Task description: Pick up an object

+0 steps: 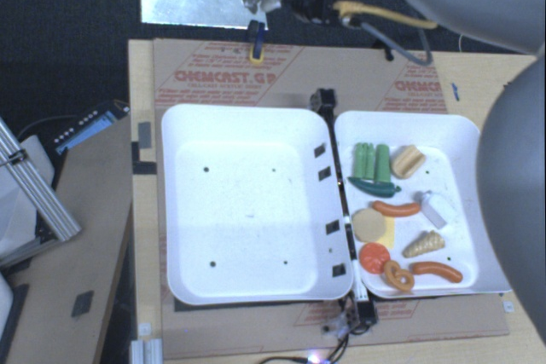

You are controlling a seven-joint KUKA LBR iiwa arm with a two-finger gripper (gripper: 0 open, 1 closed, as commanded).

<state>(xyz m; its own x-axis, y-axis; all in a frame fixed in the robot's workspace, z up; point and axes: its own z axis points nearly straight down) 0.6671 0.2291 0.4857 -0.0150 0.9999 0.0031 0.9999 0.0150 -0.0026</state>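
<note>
Gripper (257, 54) sits above the far edge of the bench (213, 68), beyond both bins, over the printed cardboard sheet. A blue-and-yellow tip shows at its lower end; finger opening cannot be told from this angle, and no object is seen in its grasp.

Left bin (243, 200): bare white floor.

Right bin (465, 136) carries all the objects, none touched by the arm:
- green ribbed piece (373, 159) near the far left corner, a dark green pepper-like item (374, 186) just below it
- tan bread roll (408, 160) beside the green piece
- orange sausage (397, 207) mid-bin, a grey-white block (433, 210) to its right
- beige round disc (369, 224) touching a yellow slice (386, 232)
- red tomato (374, 257) at the near left corner, orange ring (397, 276) beside it
- cream cone-shaped shell (424, 245)
- second sausage (437, 271) along the near edge
</note>
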